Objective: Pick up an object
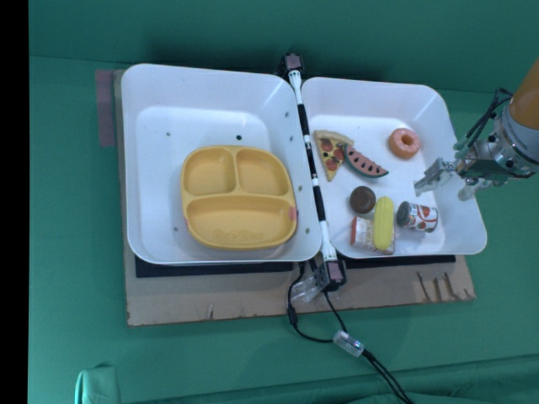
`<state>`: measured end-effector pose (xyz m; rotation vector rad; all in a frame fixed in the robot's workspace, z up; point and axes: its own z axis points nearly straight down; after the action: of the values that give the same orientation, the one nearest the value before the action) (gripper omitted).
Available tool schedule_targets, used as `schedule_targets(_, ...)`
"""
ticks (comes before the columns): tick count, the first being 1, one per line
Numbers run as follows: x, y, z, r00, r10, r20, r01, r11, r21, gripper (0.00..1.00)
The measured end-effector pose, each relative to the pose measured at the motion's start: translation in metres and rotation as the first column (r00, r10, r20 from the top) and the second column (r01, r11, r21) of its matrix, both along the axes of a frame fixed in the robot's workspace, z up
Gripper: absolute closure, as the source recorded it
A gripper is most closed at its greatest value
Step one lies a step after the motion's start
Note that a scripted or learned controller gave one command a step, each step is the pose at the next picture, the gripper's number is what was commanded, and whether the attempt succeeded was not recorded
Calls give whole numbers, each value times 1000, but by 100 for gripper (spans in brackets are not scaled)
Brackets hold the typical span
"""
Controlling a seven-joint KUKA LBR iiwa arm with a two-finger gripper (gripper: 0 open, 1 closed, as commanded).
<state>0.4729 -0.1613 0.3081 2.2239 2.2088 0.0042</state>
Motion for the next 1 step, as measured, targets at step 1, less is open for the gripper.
schedule_targets(1, 67, 17, -120, 1000, 0, 12, 0, 1000, -4, 0)
